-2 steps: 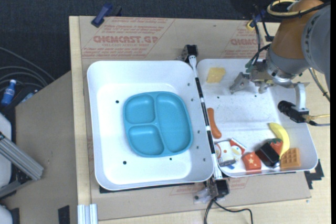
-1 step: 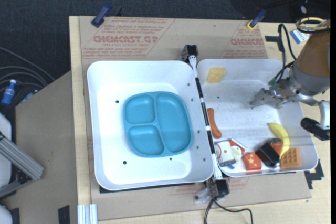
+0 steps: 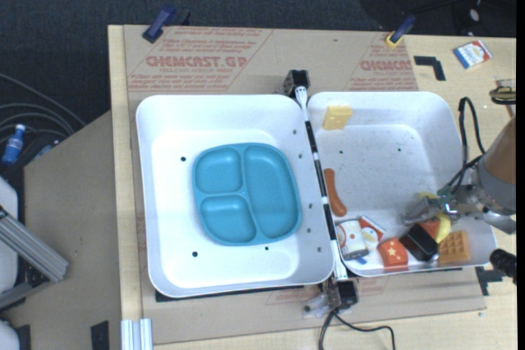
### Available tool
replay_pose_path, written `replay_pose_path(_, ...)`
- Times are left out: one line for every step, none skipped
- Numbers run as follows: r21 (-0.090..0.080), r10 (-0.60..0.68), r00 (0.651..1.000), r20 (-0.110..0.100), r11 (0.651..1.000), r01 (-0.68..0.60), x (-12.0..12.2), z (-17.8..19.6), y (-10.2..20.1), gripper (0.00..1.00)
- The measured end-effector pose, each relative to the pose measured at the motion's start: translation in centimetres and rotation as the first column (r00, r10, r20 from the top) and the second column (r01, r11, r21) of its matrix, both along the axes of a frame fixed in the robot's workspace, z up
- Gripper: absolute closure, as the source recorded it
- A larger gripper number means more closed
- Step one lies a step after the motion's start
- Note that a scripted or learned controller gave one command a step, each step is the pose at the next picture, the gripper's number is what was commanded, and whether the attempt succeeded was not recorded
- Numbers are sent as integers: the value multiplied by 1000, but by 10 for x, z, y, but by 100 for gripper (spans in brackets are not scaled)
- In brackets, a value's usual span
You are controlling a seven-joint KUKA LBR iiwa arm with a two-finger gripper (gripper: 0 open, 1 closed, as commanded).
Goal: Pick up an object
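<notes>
Low at the right edge, the arm [image 3: 502, 168] reaches into the right bin [image 3: 385, 106], mostly cut off by the frame. Its gripper [image 3: 431, 213] hangs down over a cluster of small items in the bin's near right corner: a black block [image 3: 420, 242], an orange block [image 3: 393, 254], a waffle-like piece [image 3: 455, 246] and a printed carton [image 3: 357, 235]. Whether it is open, closed or holding anything is impossible to tell, since clutter masks the tip. A blue divided plate [image 3: 244, 193] sits in the left bin [image 3: 164, 176].
</notes>
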State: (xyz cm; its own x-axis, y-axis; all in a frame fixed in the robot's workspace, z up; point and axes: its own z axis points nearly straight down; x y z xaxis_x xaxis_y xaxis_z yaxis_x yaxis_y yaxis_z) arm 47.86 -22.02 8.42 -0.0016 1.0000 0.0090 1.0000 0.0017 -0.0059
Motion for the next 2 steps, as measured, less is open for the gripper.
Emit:
replay_pose_path(-5, -1, 1000, 5, 1000, 1, 1, 10, -1, 100)
replay_pose_path(-8, 0, 1000, 7, 1000, 0, 25, 66, 71, 100)
